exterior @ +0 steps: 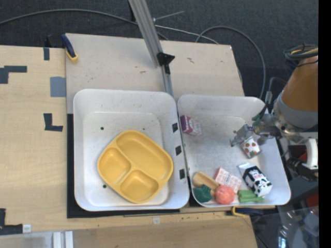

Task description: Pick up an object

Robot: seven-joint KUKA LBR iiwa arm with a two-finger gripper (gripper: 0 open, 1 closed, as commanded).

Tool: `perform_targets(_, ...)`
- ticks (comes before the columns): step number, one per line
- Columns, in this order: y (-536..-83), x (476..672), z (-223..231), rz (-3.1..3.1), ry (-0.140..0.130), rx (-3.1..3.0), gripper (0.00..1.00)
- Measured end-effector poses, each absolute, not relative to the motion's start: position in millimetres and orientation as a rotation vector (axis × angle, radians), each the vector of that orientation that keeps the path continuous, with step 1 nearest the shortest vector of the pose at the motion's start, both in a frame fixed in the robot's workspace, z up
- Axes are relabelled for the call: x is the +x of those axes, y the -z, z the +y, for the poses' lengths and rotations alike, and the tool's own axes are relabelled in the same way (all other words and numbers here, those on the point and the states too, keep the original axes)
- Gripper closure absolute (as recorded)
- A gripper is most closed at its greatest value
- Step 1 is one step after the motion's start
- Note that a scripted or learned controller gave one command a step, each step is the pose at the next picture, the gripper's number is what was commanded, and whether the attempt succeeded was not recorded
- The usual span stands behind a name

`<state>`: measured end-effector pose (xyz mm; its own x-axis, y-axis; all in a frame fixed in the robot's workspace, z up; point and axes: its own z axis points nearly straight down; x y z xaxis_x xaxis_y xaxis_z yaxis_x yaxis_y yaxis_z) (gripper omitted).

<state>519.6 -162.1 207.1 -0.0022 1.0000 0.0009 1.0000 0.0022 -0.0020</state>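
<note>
My gripper (243, 137) hangs low over the right side of the right bin (217, 107), reaching in from the right. Just below and right of it lies a small white cube with red spots (252, 148), very close to the gripper; I cannot tell whether they touch. A small purple and white pack (190, 125) lies at the bin's left wall. Along the front edge sit a tan stick (205, 180), a green piece (202, 194), a red ball (224, 195), a pink checked packet (228, 178), a black and white carton (257, 180) and a green strip (250, 196).
The left bin (88, 112) holds a yellow divided plate (135, 165). A grey metal post (147, 27) slants down to the bins' shared back corner. Cables (227, 35) lie on the dark floor behind. The arm's orange band (305, 87) stands at the right.
</note>
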Motion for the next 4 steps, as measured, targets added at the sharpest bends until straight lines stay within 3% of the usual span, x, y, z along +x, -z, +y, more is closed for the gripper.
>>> perform_targets(1,-207.2,519.5,-162.3,-2.222,-0.001,-2.218,0.00)
perform_targets(3,-93.0,508.5,-155.5,-2.218,-0.007,-2.216,0.00)
perform_targets(4,-105.8,509.7,-154.9,-2.221,-0.003,-2.215,1.00)
